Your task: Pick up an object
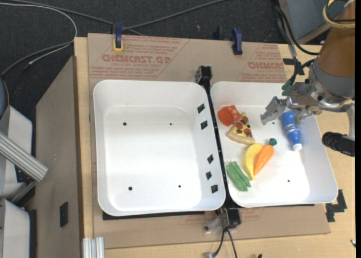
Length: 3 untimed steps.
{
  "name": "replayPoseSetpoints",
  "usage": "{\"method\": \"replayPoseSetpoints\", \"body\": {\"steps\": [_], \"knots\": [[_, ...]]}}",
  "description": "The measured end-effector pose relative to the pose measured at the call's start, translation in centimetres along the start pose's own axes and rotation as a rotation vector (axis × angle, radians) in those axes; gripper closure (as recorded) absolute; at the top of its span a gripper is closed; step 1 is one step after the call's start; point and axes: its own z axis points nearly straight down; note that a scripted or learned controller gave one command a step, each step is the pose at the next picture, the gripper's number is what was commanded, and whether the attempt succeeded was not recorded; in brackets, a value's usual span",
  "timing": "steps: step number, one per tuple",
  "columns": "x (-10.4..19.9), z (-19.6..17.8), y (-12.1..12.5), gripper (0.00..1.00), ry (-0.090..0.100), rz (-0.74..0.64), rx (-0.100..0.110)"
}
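Blue bottle (291, 129) lies near the right bin's (316, 192) far right edge, directly under the gripper (287, 113); whether the pincer is released or clenched, cannot tell. Risk: the rounded bottle may roll or squirt aside, toward the carrot (263, 159), if contact lands off-centre.

I'm seeing both bins (148, 101) showing plain white, the right one holding a blue bottle (290, 130) with a white cap, a red pepper (227, 114) and a yellow pizza slice (241, 131) dotted red. An orange carrot (263, 158), a yellow banana (251, 160) and green beans (238, 175) are lying there too.
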Motion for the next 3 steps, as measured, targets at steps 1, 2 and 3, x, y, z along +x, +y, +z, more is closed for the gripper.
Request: {"method": "replayPoseSetpoints", "body": {"steps": [1,2,3], "knots": [[0.0,-0.6,0.2,0.00,-0.001,-0.003,-0.012],[0.1,3.9,0.9,0.00,-0.001,-0.001,-0.007],[-0.4,8.4,1.3,0.00,-0.001,-0.001,-0.007]]}}
